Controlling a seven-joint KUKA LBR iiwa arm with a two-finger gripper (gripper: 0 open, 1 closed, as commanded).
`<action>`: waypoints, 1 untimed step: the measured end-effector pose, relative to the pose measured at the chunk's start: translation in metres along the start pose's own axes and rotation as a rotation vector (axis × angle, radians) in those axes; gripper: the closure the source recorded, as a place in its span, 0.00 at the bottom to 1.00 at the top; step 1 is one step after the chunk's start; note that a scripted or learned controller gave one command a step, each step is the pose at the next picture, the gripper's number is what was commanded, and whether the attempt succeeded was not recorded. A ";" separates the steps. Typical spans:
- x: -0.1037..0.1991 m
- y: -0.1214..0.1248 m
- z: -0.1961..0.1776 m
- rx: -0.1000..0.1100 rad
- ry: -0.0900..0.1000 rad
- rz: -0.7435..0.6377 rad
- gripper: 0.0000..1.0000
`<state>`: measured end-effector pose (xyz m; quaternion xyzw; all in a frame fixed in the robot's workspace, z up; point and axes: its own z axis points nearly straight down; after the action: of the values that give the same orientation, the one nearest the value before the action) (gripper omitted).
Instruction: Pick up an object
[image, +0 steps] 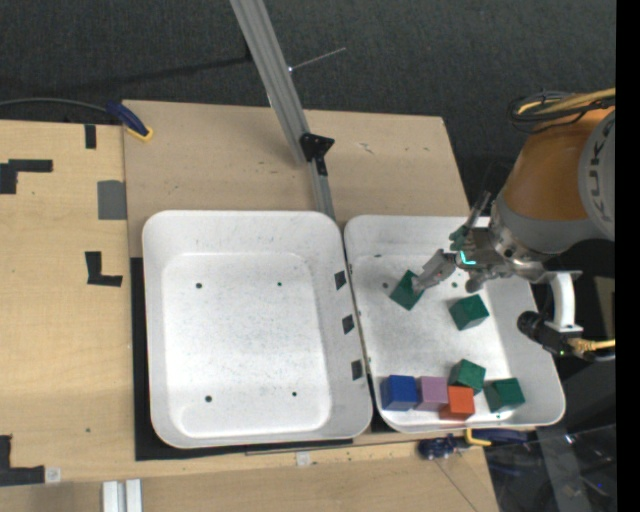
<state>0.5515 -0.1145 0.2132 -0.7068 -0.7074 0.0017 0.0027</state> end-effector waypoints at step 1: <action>0.000 0.001 -0.002 -0.005 -0.001 -0.001 0.00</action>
<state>0.5525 -0.1147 0.2156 -0.7064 -0.7078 0.0004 0.0006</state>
